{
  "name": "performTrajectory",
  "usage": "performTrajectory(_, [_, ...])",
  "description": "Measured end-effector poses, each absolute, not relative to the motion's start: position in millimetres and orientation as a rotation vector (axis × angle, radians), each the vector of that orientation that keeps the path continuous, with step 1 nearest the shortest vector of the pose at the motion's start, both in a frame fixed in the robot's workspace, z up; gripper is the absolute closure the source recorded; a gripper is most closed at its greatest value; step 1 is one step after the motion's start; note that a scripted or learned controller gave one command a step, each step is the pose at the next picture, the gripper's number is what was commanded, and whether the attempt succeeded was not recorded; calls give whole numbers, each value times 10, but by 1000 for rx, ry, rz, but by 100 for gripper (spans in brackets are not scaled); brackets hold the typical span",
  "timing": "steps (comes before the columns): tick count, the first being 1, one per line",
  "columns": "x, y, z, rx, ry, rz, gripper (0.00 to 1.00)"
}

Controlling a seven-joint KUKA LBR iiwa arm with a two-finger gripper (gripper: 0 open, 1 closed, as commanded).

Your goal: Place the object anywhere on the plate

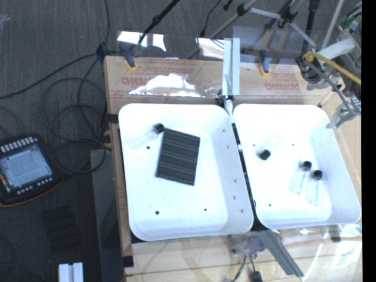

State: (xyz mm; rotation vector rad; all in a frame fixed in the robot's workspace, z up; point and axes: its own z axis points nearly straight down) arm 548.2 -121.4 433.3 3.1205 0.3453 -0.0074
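Vial [145, 135] | left bin [132, 210], beside plate [178, 156] | arm [343, 57] far right

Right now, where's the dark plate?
In the left bin, slightly above its centre: the dark ribbed plate lies flat, a black-capped clear vial just off its upper-left corner.

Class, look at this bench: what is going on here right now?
A robot arm's gripper hangs at the right bin's far right corner, touching nothing. A dark plate lies in the left bin with one clear vial beside it. Three more vials lie in the right bin. No vial is on the plate yet.
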Motion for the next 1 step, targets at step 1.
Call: performTrajectory(1, [5482, -1214, 4333, 3121, 345, -7, 0])
